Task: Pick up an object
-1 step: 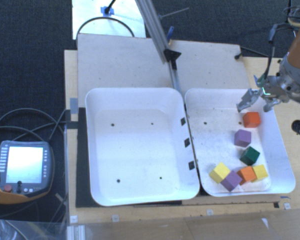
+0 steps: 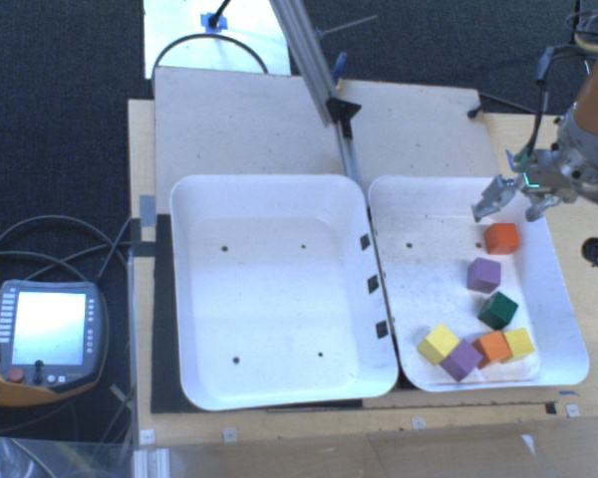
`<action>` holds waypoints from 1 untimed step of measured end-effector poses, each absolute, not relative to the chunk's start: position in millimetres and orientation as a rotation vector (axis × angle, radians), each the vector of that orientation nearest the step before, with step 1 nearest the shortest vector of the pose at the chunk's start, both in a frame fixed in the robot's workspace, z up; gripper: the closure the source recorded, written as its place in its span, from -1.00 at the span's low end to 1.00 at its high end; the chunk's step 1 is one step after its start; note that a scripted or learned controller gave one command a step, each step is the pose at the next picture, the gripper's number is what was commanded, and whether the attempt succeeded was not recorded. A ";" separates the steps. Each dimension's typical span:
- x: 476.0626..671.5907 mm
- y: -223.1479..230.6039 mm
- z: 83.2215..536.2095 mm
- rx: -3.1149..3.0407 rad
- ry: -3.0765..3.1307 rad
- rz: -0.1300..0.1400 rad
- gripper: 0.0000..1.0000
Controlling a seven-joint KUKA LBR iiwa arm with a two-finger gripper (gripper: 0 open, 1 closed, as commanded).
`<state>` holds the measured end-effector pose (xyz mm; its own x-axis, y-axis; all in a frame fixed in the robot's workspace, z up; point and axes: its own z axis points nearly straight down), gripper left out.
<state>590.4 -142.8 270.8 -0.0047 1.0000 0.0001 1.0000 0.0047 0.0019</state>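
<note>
Left bin (image 2: 194,267): you see bare white floor.
Right bin (image 2: 419,267): your blocks crowd its 3-to-5 o'clock side.
Yellow block (image 2: 439,344): 6 o'clock, touching a purple block (image 2: 461,358).
Orange block (image 2: 501,237): 2 o'clock, apart from the rest.
Pincer (image 2: 514,198): you find it spread wide, holding nothing, just above the orange block.

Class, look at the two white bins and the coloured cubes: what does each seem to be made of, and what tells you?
Bins: likely thin moulded plastic, smooth with a slight sheen; rounded corners and raised rim suggest it. Cubes, such as the orange cube and green cube: probably painted wood or foam, matte; flat, even colour without glints. The view cannot settle which.
</note>
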 end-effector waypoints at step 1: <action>588.5 -142.9 208.4 2.221 2.226 -0.003 -1.00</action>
<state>588.5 -142.9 208.4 -0.0019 1.0000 0.0006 1.0000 0.0019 -0.0033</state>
